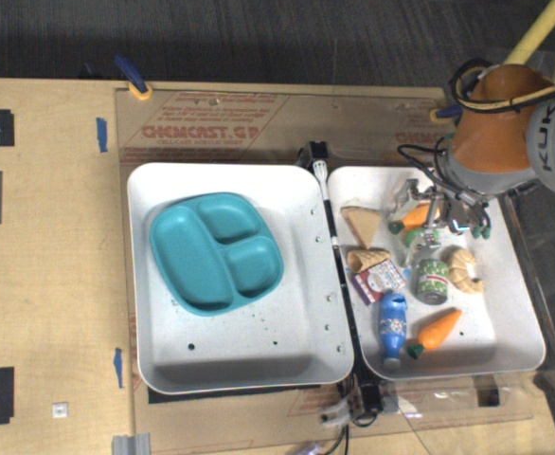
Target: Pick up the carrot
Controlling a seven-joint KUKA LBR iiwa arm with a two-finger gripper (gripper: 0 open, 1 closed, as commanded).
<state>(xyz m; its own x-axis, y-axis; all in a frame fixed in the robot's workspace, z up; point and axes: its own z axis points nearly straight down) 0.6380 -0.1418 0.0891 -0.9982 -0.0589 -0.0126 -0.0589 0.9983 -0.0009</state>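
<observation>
Your pincer [433, 218] sits low in the right bin [524, 320] by an orange piece; its grip can't be judged. The carrot [436, 331] lies at lower right, unlifted.

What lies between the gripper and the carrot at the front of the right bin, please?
In the camera view, a small green-labelled can and a beige pastry-like item lie between the gripper and the carrot.
</observation>
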